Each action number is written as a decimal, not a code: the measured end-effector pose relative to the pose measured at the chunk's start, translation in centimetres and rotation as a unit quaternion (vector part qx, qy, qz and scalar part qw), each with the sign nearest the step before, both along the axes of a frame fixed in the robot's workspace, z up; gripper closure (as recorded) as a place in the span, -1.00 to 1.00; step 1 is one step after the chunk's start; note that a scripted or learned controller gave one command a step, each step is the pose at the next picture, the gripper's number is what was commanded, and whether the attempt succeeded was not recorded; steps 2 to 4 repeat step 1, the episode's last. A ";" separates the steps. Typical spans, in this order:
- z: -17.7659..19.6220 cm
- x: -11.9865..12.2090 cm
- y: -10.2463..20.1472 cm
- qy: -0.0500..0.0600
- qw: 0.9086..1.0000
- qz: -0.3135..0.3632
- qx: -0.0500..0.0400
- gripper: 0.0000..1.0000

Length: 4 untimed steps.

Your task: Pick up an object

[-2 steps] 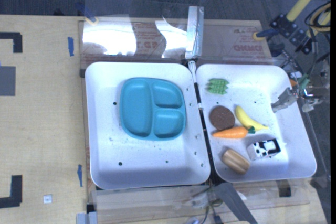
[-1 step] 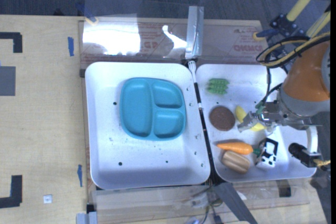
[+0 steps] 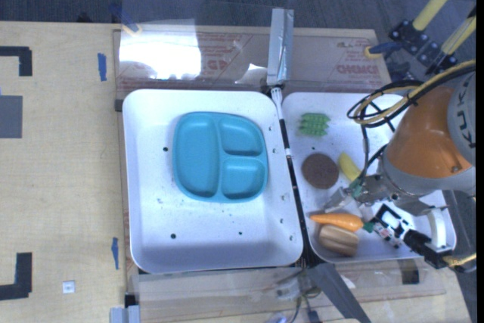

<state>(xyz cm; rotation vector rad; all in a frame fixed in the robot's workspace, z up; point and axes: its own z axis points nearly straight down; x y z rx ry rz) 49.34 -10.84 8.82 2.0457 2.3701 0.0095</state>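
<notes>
Fingers (image 3: pixel 346 195) of gripper (image 3: pixel 354 194) too blurred to tell whether spread or pressed together. Just below them, orange carrot (image 3: pixel 336 221), not pinched; tan roll (image 3: pixel 338 240) beneath that. Just above: brown disc (image 3: pixel 321 170), yellow piece (image 3: pixel 348 165). Further up, green item (image 3: pixel 313 124).

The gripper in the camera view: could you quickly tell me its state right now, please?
Gripper: cannot be told. It sits low in the right bin, just above the carrot, and nothing can be seen held by it.
</notes>
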 end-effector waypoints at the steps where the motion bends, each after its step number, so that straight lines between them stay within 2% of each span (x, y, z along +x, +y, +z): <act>1: 1.1 0.1 -0.1 -0.003 1.000 -0.001 0.000 1.00; 4: 1.1 0.1 -0.1 -0.003 1.000 -0.001 0.000 1.00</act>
